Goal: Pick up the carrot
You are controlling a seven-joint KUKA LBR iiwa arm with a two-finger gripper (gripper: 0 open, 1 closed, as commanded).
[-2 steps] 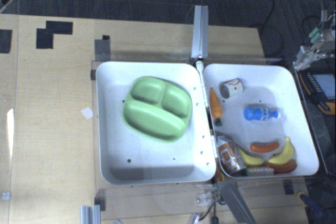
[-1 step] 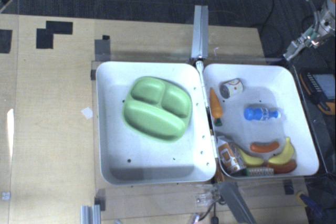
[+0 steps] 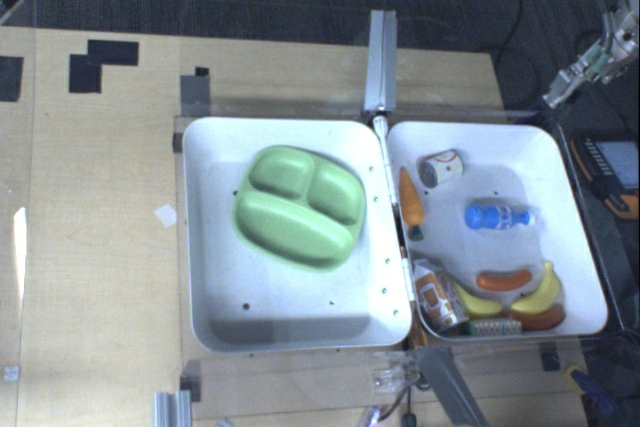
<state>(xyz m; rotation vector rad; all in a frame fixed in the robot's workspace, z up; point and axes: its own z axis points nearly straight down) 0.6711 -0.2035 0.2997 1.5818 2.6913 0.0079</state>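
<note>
The gripper (image 3: 580,75) sits at the upper right of the view, past the far right corner of the right bin (image 3: 570,177) and over the dark floor rather than over either bin. Too little of it is clear to tell how it is set, and nothing can be seen in its grasp or touching it.

Nearest to it inside that bin is a small white can (image 3: 441,167) lying on its side, down and to the left of the tool. Just below the can lies a blue bottle (image 3: 497,216) on the bin floor.

The carrot (image 3: 410,200) is further left again, well apart from the tool. It lies lengthwise close against the bin's left wall, beside the divider between the two bins, its green end toward the front.

Further still, along the front wall, a red sausage (image 3: 504,280) lies on a banana (image 3: 535,295), with a brown packet (image 3: 437,298) at the front left corner.

Farthest away, the left bin (image 3: 210,245) holds a green sectioned plate (image 3: 298,205).
</note>
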